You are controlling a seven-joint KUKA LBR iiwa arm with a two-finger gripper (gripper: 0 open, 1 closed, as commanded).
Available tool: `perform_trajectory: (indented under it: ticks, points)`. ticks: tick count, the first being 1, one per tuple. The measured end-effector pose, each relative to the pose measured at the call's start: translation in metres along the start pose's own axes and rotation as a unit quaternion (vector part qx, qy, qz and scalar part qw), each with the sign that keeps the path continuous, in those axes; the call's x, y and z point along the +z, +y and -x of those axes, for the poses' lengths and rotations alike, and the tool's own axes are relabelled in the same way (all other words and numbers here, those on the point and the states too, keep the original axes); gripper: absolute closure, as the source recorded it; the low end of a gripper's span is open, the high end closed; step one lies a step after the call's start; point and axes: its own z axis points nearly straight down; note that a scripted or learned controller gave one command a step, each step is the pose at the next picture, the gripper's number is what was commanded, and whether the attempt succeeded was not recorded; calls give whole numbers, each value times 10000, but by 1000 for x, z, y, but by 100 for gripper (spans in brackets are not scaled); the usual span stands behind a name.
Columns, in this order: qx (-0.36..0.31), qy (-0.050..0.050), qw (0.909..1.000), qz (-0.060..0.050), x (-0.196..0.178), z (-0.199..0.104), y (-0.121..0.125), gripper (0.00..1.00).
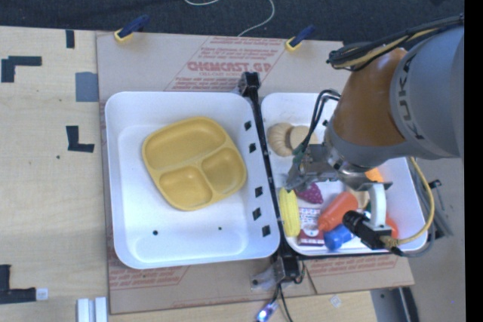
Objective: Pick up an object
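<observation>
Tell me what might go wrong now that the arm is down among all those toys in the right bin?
The items in the right bin lie crowded: the corn cob, orange piece and blue piece sit close together, so the gripper may nudge or catch a neighbour instead of one item. It also works near the divider between the bins, which it might bump.

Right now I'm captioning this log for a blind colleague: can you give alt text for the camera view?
The grey and orange arm reaches from the right, its gripper low over the cluttered right bin, above a yellow corn cob and an orange item. The left bin holds a yellow divided plate.
</observation>
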Motion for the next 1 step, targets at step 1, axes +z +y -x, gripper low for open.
perform_trajectory:
  ticks: [1]
  points:
    - [-69,26,9999,93,-132,-111,9,100]
